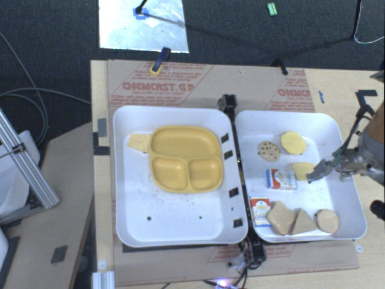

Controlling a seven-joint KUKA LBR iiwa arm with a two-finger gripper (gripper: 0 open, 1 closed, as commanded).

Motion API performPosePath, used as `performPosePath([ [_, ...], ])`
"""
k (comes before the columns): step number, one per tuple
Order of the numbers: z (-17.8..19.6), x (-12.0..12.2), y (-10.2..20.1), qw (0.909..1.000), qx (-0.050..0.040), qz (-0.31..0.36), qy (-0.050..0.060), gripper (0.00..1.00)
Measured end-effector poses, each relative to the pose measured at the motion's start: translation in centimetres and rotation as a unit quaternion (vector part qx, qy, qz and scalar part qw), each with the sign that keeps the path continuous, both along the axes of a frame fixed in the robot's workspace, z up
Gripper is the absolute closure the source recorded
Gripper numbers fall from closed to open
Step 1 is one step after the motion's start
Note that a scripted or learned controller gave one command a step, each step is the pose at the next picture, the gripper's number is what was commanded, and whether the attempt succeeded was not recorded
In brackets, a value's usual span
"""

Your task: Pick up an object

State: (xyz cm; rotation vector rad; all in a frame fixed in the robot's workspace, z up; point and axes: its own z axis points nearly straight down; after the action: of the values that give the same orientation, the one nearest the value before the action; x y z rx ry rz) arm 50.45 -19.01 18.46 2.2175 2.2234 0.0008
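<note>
- The claw [317,172] reaches in from the right over the right-hand shallow white bin [346,185], its dark tip low beside a pale yellow wedge-shaped block [302,170]; nothing sits between its prongs that I can make out, and whether it is spread or closed I cannot tell.
- The yellow wedge lies just to the left of the claw tip, touching or nearly so, and looks the likeliest target. Just beyond it, further left, is a small red-and-white printed carton [281,179], lying flat with its long axis running left to right.
- Up-bin from the claw sit a round yellow disc [293,142] and a brown speckled cookie [269,150]. Along the near edge lie a second red-and-white packet [259,210], tan bread-like slices [290,219] and a tan round piece [327,220].
- The left white bin [129,215] holds a yellow compartment tray [183,159], well apart from the claw.
- Writing: the brown cardboard sheet [180,83] on the surface reads "CHEMCAST GP" in red. The carton print is too small to read.
</note>
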Motion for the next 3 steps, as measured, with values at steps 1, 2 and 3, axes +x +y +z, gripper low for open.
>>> performPosePath([
  [1, -1.6, 7.8, 6.4, 1.0, 0.0012, 0.005, -0.002, 0.0],
  [2, -10.5, 9.4, -1.4, 1.0, -0.0006, -0.003, 0.001, 0.0],
  [3, -9.9, 13.7, 1.8, 1.0, 0.0003, 0.002, -0.003, 0.0],
])
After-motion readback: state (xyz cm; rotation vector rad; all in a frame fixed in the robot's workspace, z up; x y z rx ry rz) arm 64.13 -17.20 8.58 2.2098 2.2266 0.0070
